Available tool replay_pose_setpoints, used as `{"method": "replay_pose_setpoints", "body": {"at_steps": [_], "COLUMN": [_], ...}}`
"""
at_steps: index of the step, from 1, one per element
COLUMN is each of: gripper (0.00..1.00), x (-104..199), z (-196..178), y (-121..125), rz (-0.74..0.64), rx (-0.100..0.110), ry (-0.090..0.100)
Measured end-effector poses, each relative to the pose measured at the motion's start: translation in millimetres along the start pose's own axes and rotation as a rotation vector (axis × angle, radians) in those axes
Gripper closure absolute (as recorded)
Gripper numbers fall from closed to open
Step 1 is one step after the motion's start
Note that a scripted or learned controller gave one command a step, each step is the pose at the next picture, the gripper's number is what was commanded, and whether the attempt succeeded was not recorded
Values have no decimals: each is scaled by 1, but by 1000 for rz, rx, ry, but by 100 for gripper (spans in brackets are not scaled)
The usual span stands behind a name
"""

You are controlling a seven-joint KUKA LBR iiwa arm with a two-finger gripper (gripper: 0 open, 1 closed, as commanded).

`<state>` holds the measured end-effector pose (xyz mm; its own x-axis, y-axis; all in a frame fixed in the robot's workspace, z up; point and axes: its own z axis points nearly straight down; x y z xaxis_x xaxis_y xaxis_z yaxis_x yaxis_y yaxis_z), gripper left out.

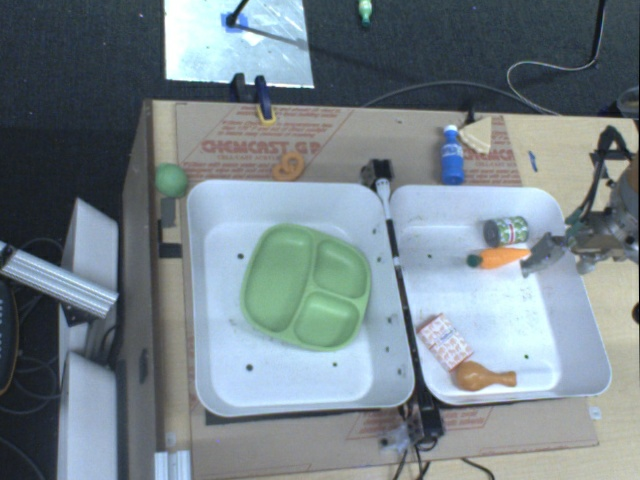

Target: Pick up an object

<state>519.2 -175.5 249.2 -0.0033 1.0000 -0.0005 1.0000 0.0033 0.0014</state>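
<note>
Carrot (497,258) – just left of pincer (548,252), right bin (570,368) | pincer grip – cannot tell

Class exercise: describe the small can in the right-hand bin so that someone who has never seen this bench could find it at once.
Start at the right white bin and look to its far right corner. There the small can lies on its side, just above the toy carrot. It is the only metal cylinder in the bin, with a green and white label.
</note>
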Motion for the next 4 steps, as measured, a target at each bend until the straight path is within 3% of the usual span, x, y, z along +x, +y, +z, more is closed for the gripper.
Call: {"method": "replay_pose_setpoints", "body": {"at_steps": [1, 2, 3, 4], "gripper": [0, 0, 100, 0], "x": [-31, -27, -27, -27], "z": [149, 165, 154, 154], "y": [38, 110, 111, 111], "rz": [2, -1, -5, -5], "rx": [4, -2, -2, -2], "ry": [1, 0, 1, 1]}}
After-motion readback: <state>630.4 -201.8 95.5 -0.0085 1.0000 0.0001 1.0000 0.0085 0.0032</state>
